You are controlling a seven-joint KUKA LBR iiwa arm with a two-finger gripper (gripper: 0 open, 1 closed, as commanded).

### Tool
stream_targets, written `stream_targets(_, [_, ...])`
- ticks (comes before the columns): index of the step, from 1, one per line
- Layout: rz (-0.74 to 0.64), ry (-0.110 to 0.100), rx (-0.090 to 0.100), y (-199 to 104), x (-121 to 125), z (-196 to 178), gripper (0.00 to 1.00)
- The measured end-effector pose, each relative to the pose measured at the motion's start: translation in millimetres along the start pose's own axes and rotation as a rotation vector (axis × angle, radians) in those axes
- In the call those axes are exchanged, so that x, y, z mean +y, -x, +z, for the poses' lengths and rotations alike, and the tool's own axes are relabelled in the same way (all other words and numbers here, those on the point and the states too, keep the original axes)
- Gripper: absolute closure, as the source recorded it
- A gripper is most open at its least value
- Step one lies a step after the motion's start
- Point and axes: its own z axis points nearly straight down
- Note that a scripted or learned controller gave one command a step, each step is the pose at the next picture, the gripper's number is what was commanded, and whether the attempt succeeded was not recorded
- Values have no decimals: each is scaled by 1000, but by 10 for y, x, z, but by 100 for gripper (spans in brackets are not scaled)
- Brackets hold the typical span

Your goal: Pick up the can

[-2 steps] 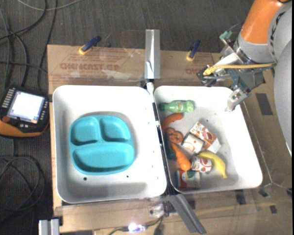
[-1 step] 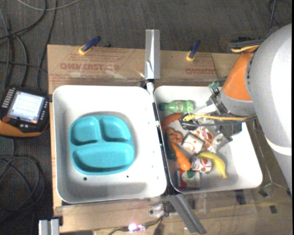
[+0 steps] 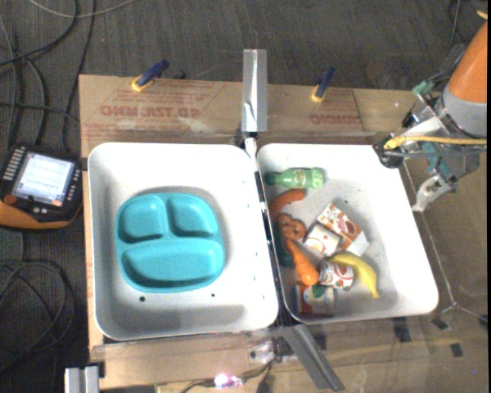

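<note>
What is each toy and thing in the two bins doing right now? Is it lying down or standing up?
Blue tray: flat in the left bin.
Green bottle: lying on its side in the right bin.
Can: lying on its side, touching the banana.
Banana: lying flat.
Carton: tipped over.
Carrot: lying down.
Gripper: above the right bin's far corner, away from the can.

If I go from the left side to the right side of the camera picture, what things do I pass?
Orange-edged tablet with a lit screen → left white bin holding the blue divided plate → right white bin with the green bottle, the can and the banana → gripper.
</note>
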Motion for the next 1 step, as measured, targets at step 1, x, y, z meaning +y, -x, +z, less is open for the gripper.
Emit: stream_targets(1, [58,-6,-1,266,-310,1440,0])
